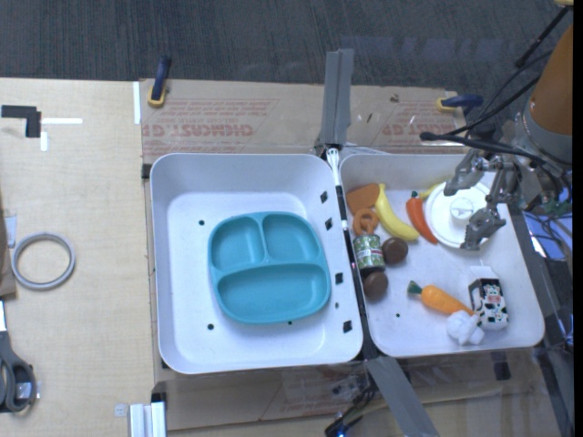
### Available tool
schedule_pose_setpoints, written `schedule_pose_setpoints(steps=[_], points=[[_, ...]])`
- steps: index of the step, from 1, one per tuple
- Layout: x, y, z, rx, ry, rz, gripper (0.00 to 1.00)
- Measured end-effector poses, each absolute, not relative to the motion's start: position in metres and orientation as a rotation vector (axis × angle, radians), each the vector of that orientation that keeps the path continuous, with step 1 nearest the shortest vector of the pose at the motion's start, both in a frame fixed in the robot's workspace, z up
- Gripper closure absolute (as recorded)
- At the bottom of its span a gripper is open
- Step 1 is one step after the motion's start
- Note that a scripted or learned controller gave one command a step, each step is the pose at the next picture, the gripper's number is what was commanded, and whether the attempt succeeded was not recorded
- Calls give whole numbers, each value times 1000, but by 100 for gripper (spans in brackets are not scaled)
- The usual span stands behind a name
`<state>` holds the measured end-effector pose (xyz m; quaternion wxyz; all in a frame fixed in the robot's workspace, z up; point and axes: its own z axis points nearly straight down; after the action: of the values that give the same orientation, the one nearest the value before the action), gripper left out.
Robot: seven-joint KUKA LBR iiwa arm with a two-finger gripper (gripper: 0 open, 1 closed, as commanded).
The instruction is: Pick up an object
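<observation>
The arm (556, 80) is cut off by the right edge, so little more than its orange band and wrist shows. The gripper (474, 209) hangs over a white disc (455, 217) and covers part of it; whether the disc is a plate or a lid cannot be told. The disc hides part of a red-orange piece (416, 218) beside the banana (393, 215). The small can (368, 252) has a label too small to read. At the left edge, scissors (15, 382) are cropped. The print on the cardboard (219, 121) is blurred.
</observation>
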<state>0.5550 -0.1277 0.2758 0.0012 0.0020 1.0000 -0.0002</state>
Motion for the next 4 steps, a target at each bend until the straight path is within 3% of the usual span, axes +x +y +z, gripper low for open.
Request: schedule_pose_setpoints(steps=[1, 2, 3, 4], points=[[596, -115, 93, 176, 3132, -1, 0], [606, -98, 93, 344, 3117, -1, 0], [586, -110, 92, 679, 3066, -1, 0], [606, -105, 94, 969, 2979, -19, 0]])
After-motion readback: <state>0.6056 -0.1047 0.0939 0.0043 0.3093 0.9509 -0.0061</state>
